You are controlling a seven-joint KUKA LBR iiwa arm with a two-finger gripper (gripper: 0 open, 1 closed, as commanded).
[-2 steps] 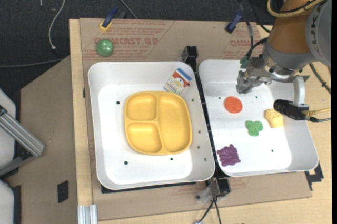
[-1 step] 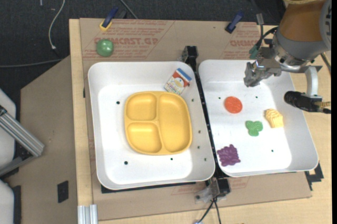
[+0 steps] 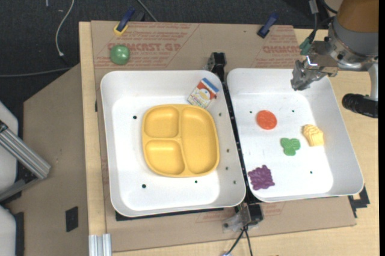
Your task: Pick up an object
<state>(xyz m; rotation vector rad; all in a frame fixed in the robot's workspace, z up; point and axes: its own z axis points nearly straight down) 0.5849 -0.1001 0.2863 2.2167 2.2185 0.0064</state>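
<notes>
A: Sweeping from the left: a green ball (image 3: 120, 54) sits out on the cardboard, beyond the bins, near a blue clamp (image 3: 125, 20) that pins the board's edge down.

B: Out of play there, I'd judge. Next?

A: The left bin (image 3: 117, 128), with a yellow divided plate (image 3: 180, 140) lying flat across its middle, three compartments, nothing in them. Just beyond the plate's far edge, a small carton (image 3: 203, 93) leans by the bin's back wall.

B: Awkward spot for a two-finger grab, I'd guess, tucked between plate and wall.

A: Now the right bin (image 3: 343, 146), where the choices are. An orange-red round piece (image 3: 266, 120) near the middle, a green piece (image 3: 290, 146) just past it, a yellow block (image 3: 313, 135) close beside the green one, and a purple grape cluster (image 3: 261, 176) down at the near-left corner.

B: Spread apart, so each could be taken alone. And the arm?

A: Reaching in from the right, orange band up high, gripper (image 3: 302, 79) hanging over the right bin's far edge, pointing down.

B: Open or closed?

A: Can't tell from here; it's a dark, small shape. Nothing is visibly held.

B: So the pick isn't made yet.

A: I'd say not. The orange-red piece lies nearest below it, a fair candidate, though any of the four would serve.
</notes>
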